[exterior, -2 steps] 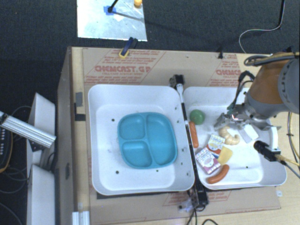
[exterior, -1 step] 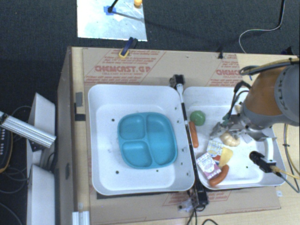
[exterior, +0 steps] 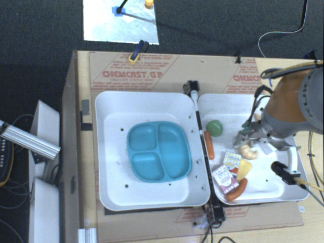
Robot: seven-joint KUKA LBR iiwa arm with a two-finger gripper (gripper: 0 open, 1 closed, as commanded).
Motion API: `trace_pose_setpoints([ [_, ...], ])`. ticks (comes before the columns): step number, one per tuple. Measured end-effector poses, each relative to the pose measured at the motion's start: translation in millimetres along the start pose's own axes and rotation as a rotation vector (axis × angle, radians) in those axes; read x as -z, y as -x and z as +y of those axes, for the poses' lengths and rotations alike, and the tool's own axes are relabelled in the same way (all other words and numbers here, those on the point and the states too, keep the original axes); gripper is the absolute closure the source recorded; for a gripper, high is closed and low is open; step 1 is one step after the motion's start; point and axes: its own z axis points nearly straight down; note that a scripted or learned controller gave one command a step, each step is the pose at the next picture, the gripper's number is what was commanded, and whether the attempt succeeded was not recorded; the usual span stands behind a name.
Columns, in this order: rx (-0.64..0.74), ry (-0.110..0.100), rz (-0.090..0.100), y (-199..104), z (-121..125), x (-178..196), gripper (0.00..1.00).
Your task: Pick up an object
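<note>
Nearest, a sausage (exterior: 237,190), a packet (exterior: 222,176) and a yellow wedge (exterior: 244,167) crowd the right bin's (exterior: 263,195) front, apparently jumbled as picking stock. Just behind, a pale knobbly piece (exterior: 246,150) lies directly beneath the tool (exterior: 249,135); its grip I cannot tell. Farther left sit a green ball (exterior: 214,127) and a blue tray (exterior: 158,151).

A dark carpeted floor (exterior: 40,44) is seen around the counter (exterior: 167,67), whose top is covered by brown cardboard printed with red lettering. A shiny metal sheet (exterior: 106,19) is laid on the floor beyond the counter, with a small orange ball (exterior: 148,2) resting on it. A thin cable (exterior: 283,32) is trailed across the floor at upper right. White and metal framing (exterior: 35,140) is placed at the left.
</note>
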Motion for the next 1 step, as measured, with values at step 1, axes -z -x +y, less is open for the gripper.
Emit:
trace_pose_setpoints([
  [1, 0.003, 0.001, 0.001, -88.0, 12.0, 90.7, 1.0],
])
